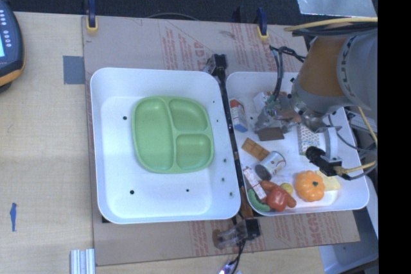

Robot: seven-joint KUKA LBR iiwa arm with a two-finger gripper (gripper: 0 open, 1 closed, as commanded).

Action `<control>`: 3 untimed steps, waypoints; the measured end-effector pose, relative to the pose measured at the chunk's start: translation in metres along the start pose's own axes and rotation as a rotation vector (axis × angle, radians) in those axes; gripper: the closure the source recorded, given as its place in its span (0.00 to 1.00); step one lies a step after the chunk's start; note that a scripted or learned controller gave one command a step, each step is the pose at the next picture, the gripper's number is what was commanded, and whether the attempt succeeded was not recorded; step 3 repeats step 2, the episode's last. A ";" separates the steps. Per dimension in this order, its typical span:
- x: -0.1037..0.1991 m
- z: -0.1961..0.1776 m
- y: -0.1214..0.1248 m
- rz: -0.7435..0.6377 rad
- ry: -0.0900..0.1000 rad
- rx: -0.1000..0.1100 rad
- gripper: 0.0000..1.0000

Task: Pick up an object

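Note:
The right white bin [359,201] holds several small things. My gripper [271,110] hangs low over the bin's back left part, above a dark brown flat piece [271,133]. Close by lie a small bottle [237,113], a tan waffle cracker [255,149] and a silver tin can [270,164]. At the front sit an orange pumpkin [310,186], a red pepper [277,199], a green vegetable [256,202] and a yellow block [331,183]. Nothing shows lifted off the bin floor.
The left white bin [112,196] carries a green divided plate [172,134]. A white perforated piece [309,138] lies under the wrist in the right bin. A red-and-white tube [252,181] lies along that bin's left wall. A dark rail [226,119] separates the bins.

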State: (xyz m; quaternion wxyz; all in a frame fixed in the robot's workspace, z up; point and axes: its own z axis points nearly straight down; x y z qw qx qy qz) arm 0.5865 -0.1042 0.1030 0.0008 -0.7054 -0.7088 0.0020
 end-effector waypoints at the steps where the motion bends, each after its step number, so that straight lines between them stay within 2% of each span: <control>1: 0.083 -0.095 0.023 -0.007 0.005 -0.013 1.00; 2: 0.120 -0.124 0.012 -0.003 0.002 -0.004 1.00; 3: 0.120 -0.124 0.012 -0.003 0.002 -0.004 1.00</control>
